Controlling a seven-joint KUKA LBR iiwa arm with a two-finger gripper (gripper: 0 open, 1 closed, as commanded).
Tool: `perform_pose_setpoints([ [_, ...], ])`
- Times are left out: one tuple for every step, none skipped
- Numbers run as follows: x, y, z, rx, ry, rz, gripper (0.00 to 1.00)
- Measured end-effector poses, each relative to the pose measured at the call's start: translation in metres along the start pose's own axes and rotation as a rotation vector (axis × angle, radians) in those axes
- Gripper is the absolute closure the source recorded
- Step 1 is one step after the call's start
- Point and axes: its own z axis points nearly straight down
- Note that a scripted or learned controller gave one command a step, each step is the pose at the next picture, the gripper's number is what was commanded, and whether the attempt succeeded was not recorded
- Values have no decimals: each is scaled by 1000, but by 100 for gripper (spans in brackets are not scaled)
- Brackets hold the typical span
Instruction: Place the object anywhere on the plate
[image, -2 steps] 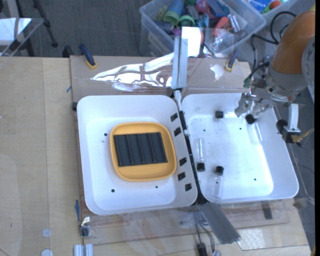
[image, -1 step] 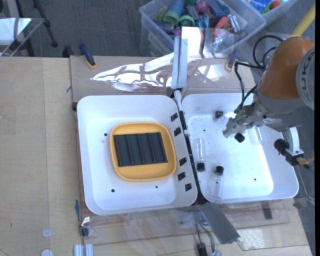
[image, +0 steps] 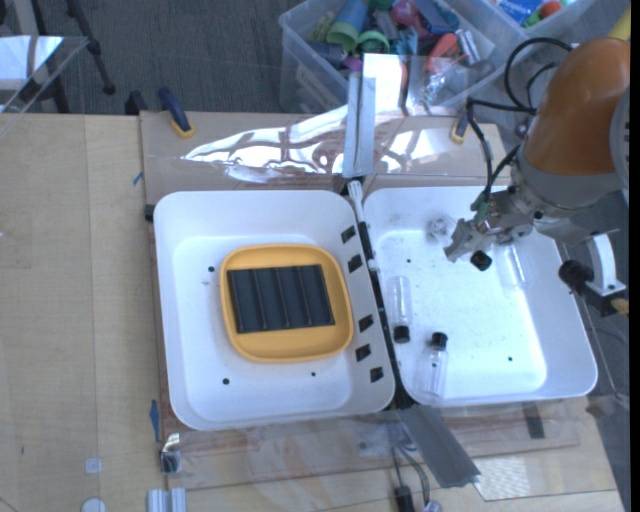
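The yellow plate (image: 288, 302) with its dark ribbed centre lies in the left bin (image: 190, 225); the gripper (image: 470, 243) hovers over the upper part of the right bin (image: 560, 365), and whether its fingers are apart or together cannot be told; two clear vials with black caps lie in that bin, one vial (image: 399, 308) beside the divider, another vial (image: 434, 362) near the front edge, both well apart from the plate.

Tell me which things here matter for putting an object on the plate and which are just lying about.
For the job:
yellow plate in the left bin
clear vials in the right bin
hand over the right bin

Lying about:
tub of colourful toys
blue clamp
grey tape
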Motion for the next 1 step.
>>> perform_pose_setpoints([
  [22, 6, -7, -1, 0, -255, 100],
])
